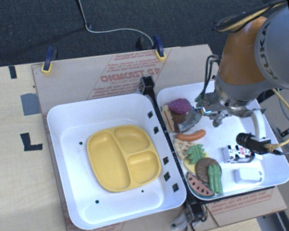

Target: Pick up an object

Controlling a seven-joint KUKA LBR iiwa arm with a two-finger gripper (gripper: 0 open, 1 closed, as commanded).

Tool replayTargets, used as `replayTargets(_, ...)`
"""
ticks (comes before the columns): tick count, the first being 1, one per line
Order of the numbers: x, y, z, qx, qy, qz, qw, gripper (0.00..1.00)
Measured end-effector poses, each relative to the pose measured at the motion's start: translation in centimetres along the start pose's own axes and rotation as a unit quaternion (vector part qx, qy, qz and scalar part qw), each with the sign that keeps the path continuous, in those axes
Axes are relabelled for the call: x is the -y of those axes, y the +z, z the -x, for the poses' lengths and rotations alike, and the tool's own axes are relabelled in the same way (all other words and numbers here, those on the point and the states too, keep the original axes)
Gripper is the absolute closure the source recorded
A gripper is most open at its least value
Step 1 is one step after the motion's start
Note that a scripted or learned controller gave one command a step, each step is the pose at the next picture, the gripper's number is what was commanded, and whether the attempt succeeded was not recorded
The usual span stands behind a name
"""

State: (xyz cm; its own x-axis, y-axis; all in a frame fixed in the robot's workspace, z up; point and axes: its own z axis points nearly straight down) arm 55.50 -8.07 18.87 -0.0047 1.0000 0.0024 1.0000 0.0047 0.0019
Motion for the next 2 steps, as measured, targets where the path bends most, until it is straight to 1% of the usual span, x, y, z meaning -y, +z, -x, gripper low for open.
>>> replayTargets(1,-3.0,11.1,2.3,0.001,0.002,-0.005,1.0000,0.00)
replayTargets(2,-3.0,9.7,2.2,0.001,0.002,-0.005,1.0000,1.00)
